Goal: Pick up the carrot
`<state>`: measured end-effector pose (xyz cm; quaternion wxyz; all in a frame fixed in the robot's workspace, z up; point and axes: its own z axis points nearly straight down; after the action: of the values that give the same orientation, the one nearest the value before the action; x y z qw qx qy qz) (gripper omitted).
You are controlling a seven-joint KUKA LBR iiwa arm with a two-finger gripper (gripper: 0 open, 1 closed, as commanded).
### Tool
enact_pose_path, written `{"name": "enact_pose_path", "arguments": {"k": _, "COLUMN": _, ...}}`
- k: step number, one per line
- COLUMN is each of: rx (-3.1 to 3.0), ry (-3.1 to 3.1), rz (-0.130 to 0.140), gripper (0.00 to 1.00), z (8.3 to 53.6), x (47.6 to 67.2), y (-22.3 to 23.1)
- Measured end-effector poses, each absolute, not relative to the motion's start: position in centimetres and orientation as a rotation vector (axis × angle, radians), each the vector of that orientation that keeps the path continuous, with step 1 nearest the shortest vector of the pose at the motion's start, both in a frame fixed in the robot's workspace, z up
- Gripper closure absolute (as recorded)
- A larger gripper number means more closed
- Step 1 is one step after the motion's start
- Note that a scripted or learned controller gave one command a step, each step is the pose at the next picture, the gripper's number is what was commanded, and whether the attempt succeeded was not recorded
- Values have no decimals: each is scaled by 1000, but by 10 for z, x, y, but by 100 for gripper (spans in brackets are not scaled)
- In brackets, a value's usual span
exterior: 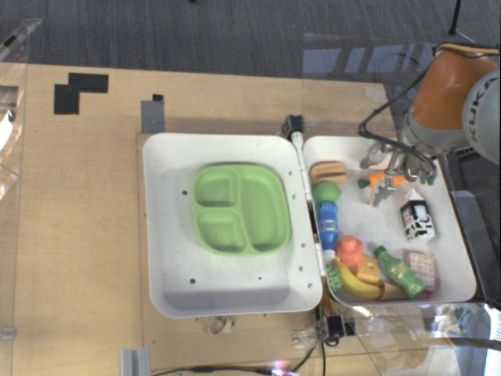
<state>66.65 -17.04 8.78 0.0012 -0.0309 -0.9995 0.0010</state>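
The carrot [386, 180], small and orange with a green tip pointing left, lies on the floor of the right bin [454, 210] near its far edge. My gripper [377, 177] is low over it, reaching in from the right under the orange-banded wrist. One finger [372, 160] stands on the far side of the carrot and the other on the near side. The gap between them is much wider than the carrot, so the gripper is open and straddles it.
The right bin also holds a bun [328, 171], a green ball [327, 192], a blue bottle [327, 224], a red fruit [350, 249], a banana [356, 282], a green bottle [399, 271] and a cow-patterned carton [417, 219]. A green divided plate [239, 208] lies in the left bin [168, 233].
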Motion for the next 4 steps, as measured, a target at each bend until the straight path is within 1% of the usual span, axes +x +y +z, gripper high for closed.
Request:
{"name": "enact_pose_path", "arguments": {"k": 1, "rx": -90, "ry": -3164, "rz": 8, "gripper": 100, "z": 104, "x": 673, "y": -168}}
{"name": "enact_pose_path", "arguments": {"k": 2, "rx": -88, "ry": -3147, "rz": 6, "gripper": 0, "z": 101, "x": 669, "y": -169}}
{"name": "enact_pose_path", "arguments": {"k": 3, "rx": -648, "ry": -3073, "rz": 0, "gripper": 0, "z": 86, "x": 659, "y": -205}}
{"name": "enact_pose_path", "arguments": {"k": 4, "rx": -768, "ry": -3058, "rz": -3, "gripper": 0, "z": 88, "x": 627, "y": -175}}
